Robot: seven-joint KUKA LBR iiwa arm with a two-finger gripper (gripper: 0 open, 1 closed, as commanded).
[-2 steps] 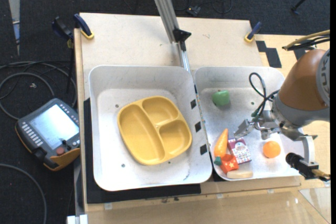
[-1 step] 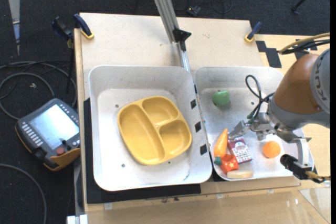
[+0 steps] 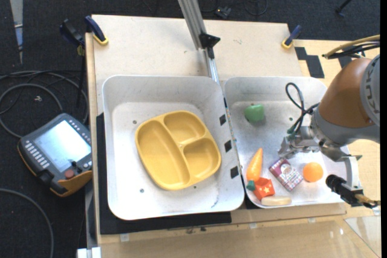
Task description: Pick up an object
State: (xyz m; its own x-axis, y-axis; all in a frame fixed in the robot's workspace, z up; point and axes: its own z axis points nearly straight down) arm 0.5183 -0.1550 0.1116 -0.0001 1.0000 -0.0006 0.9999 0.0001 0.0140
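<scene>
A handheld controller with a lit screen lies on the dark floor at far left, cables looping around it. Beside it stands the pale surface, clamped at its far corners by a blue-and-yellow clamp on the left and a second clamp on the right. A grey metal pole slants down across the surface to the seam where the two bins meet.

The left bin holds a yellow divided plate with three compartments, lying flat near the bin's middle.

The right bin holds the small things on offer — a green apple near the far wall, well apart from the rest, and a cluster along the near edge: an orange carrot tilted upright by the dividing wall, a red strawberry-like toy just below it, a pale banana-shaped piece against the near rim, a pink-and-white packet in the middle, and an orange ball to its right.

The tool hangs low over the right bin, just above the packet and left of the ball, with a black cable looped above it. Whether its tips are spread or pressed together cannot be told from this angle, and nothing is seen between them. The grey arm with its orange band reaches in from the right
</scene>
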